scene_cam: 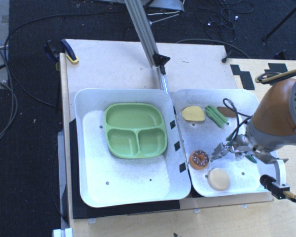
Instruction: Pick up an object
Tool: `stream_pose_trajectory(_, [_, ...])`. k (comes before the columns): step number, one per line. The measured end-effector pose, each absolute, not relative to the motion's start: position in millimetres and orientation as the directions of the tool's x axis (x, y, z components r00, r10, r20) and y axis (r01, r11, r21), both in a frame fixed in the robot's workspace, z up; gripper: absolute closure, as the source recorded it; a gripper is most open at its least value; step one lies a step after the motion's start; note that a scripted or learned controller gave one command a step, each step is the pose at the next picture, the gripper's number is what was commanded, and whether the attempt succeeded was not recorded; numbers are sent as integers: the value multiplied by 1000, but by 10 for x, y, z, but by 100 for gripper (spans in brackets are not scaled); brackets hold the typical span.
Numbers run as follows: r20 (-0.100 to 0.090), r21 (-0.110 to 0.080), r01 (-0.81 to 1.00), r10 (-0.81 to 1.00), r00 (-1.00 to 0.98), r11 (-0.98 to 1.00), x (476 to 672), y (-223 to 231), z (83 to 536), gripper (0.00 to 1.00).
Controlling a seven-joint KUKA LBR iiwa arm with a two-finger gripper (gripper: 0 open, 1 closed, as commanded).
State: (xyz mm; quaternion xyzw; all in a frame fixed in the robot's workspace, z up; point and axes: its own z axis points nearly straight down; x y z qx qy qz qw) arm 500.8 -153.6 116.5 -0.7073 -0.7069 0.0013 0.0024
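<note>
You see pale green divided tray point(136, 130) in white left bin point(89, 181). White right bin point(246, 100) holds yellow lemon-shaped piece point(193, 114), green strips point(216, 116), brown-frosted donut with coloured sprinkles point(199, 159), cream round bun point(219, 179). Your arm's band point(278, 107) orange-brown, wrist point(266, 139) grey, gripper point(222, 151) silver metal. Desk point(138, 63) pale beige; floor point(24, 58) black, dark cables.

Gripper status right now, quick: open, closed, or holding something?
Gripper: open, holding nothing, low over the right bin beside the donut.
</note>
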Motion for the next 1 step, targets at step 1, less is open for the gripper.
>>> stream_pose_trajectory(1, [0,0,1000,1000,2,-2,5023,-1544,1293,100])
